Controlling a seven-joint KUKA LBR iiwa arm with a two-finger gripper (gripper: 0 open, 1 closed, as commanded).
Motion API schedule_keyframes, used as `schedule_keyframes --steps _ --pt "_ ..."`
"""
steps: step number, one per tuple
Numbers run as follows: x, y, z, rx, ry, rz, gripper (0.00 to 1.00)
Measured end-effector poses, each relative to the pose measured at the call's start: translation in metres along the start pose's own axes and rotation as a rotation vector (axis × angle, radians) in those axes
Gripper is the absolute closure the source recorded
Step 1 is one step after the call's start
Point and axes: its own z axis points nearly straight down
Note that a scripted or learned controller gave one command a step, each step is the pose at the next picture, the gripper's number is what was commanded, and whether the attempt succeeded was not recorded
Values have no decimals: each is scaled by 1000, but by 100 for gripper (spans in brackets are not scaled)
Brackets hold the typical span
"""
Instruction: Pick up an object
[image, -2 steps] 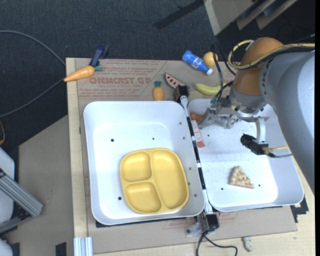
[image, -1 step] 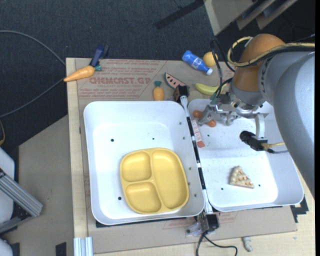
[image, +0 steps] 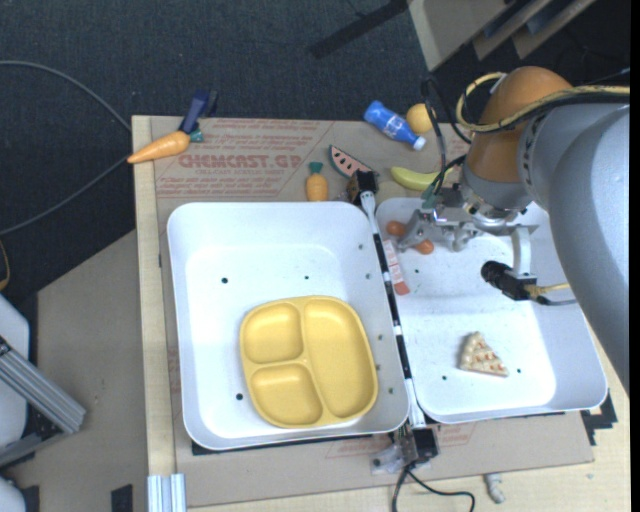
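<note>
Yellow plate (image: 307, 360) left bin (image: 200, 260) | pizza slice (image: 484, 356) right bin (image: 500, 400) | hand (image: 437, 228) far end

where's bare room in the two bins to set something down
Left bin: a bare strip runs along its top wall, above the yellow tray. Right bin: free floor lies between the pizza slice and the gripper. Its top left corner is crowded by the gripper and small orange items.

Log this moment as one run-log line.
arm: over right bin far corner | gripper: low by small orange item | pizza slice: untouched, right bin | yellow tray: left bin
</note>
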Motion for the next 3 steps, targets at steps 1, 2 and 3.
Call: schedule_keyframes --steps 1,2,3 --pt "0 1 -11 -3 -2 -1 100" --pt "41 -33 -102 -10 0 0 100" --pt "51 -65 -160 -10 -1 1 100"
